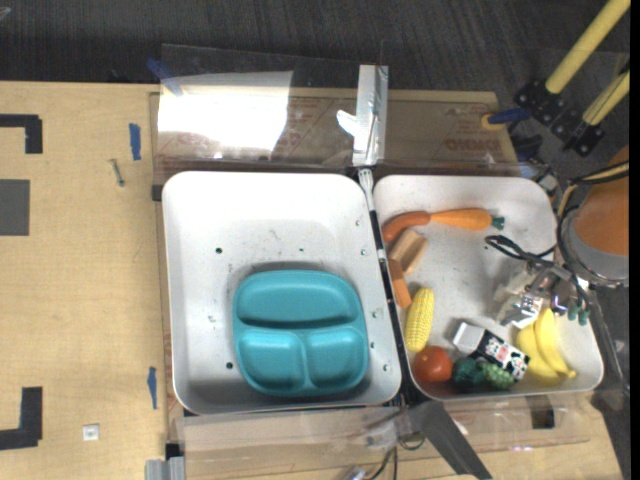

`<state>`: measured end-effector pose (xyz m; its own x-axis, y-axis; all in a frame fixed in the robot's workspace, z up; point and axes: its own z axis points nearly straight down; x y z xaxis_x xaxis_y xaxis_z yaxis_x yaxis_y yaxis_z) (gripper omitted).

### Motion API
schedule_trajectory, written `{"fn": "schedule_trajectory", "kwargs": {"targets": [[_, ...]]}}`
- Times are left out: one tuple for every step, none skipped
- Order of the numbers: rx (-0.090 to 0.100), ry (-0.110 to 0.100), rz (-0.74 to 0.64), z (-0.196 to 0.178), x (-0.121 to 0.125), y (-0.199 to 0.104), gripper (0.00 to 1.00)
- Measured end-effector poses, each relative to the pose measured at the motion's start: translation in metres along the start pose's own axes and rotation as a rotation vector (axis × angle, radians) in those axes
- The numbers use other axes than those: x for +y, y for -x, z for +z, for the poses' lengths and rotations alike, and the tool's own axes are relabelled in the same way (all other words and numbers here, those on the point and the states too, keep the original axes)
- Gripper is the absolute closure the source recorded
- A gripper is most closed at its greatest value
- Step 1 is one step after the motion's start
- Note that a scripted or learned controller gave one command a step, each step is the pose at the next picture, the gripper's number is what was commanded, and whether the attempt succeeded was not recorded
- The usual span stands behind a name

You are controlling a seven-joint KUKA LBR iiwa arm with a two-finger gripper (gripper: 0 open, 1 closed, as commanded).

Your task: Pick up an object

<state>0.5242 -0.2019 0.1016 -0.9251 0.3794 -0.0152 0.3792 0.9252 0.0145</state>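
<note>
tool (528, 303) low in right bin (460, 190), bananas (546, 343) just beside

arm (600, 230): grey ring body with orange band above wrist; black cables looping off it; gripper (527, 303) was small, metallic silver, cluttered with green-tipped wiring; detail blurry

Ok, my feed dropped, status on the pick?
Gripper low in right bin, by bananas; nothing seen held. Corn, tomato, carrot lying loose. Teal tray in left bin.
</note>
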Motion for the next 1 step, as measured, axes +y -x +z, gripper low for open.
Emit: {"fn": "schedule_trajectory", "kwargs": {"targets": [[-0.001,-0.011,-0.018,-0.1854,0.0465,-0.0096,1.00]]}}
